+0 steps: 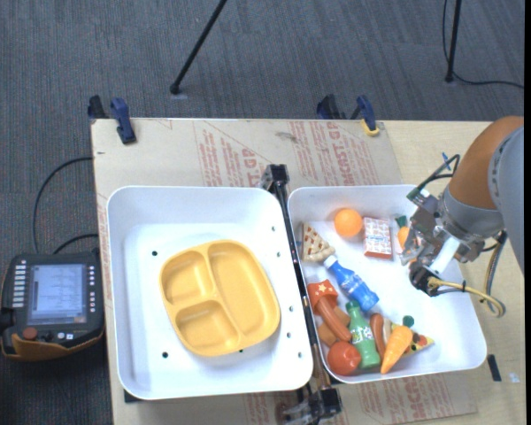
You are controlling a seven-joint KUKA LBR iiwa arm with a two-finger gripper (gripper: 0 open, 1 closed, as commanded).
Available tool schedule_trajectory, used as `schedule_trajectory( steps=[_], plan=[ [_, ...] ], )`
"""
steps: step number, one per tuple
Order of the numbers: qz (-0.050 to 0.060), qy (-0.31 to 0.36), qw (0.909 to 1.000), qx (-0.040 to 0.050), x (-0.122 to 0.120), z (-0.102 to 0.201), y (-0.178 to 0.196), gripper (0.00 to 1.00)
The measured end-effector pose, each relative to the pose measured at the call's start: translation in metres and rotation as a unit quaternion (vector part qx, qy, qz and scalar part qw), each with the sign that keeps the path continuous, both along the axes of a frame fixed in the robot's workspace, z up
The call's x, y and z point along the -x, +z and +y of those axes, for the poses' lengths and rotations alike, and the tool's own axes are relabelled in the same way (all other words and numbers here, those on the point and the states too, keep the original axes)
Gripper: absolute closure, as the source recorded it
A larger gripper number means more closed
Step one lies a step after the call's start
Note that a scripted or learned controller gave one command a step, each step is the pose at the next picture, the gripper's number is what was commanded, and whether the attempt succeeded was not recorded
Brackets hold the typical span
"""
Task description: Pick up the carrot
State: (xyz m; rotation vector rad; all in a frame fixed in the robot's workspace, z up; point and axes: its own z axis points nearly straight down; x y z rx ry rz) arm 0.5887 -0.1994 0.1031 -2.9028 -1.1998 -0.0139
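- The carrot (396, 348) is found in the near right corner of the right bin (465, 343), its long axis tilted, the pointed tip directed near-left and the green top (408, 322) far-right.
- It is seen as orange and tapered, lying just beside a green bottle (365, 336) and a tomato (343, 358).
- The arm (482, 180) is reached in from the right, with the end effector (425, 259) above the bin's right side, well apart from the carrot.
- Whether the end effector is open or closed cannot be told.
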Motion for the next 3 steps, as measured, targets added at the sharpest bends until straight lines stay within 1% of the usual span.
schedule_trajectory(
  steps=[1,2,3],
  plan=[
    [0.005,-0.115,0.9934,0.0008,-0.024,0.081,0.107,1.0],
    [0.006,-0.115,0.9934,0.0009,-0.024,0.081,0.106,0.0],
    [0.006,-0.026,0.9996,0.0006,-0.013,0.055,-0.002,0.0]
  ],
)
